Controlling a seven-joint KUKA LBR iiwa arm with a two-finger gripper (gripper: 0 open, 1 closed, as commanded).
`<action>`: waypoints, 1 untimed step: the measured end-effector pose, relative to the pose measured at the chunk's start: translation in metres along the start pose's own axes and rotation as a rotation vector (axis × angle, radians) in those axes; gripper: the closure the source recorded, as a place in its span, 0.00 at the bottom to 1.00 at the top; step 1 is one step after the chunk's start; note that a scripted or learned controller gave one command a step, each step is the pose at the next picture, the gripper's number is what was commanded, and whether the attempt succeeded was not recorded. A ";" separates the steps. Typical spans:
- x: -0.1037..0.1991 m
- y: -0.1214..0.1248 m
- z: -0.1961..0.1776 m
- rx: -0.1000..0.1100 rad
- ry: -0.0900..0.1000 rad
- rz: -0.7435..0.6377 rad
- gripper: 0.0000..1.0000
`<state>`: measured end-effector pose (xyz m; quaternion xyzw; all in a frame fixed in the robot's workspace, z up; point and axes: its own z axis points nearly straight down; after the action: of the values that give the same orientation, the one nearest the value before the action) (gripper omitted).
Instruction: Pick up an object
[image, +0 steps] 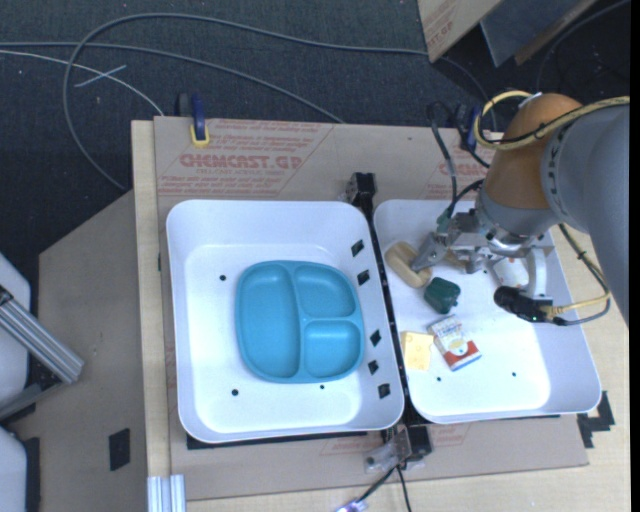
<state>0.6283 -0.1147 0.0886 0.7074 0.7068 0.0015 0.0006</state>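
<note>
Arm's orange band (525, 160) sits nearest the lens, hanging over the right bin (560, 385). Below it the claw (462, 252) hovers low; whether it is released or clenched I cannot tell. Nothing visibly held.

Just below-left of the claw: dark green block (441, 293). Left of the claw: tan wooden piece (402, 263), close to the bin's wall. Further below the claw: small red-and-white packet (455, 343), with a yellow card (417, 352) beside it.

Blue divided plate (298, 320) lies well left of the claw, in the left bin (190, 260).

Risk: green block and wooden piece lie close together, so a descent may nudge one aside or clip both. The flat card likely offers little grip.
</note>
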 end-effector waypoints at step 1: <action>0.002 0.003 -0.014 -0.008 0.003 -0.001 1.00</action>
<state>0.6311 -0.1129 0.1029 0.7071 0.7071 0.0055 0.0027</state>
